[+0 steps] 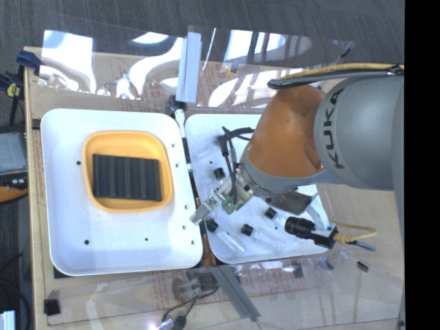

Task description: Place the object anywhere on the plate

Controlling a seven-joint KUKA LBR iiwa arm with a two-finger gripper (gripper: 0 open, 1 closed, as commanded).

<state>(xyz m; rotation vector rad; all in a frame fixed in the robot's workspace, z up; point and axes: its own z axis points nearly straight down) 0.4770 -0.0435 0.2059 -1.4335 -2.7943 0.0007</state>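
A yellow plate (127,144) with a dark ridged slab (128,177) in its middle lies in the left bin (65,239). My gripper (210,210) hangs low over the left part of the right bin (206,133), close to the wall between the two bins and well to the right of the plate. Small black pieces lie in the right bin around it: one (218,172) just above, one (210,225) just below, and another (247,231) further right. The arm's orange band and grey wrist hide much of that bin.
Another small black piece (270,213) and some clear plastic bits (230,243) lie near the right bin's front. A raised rim (189,177) separates the bins. A grey metal bar (188,67) stands behind them.
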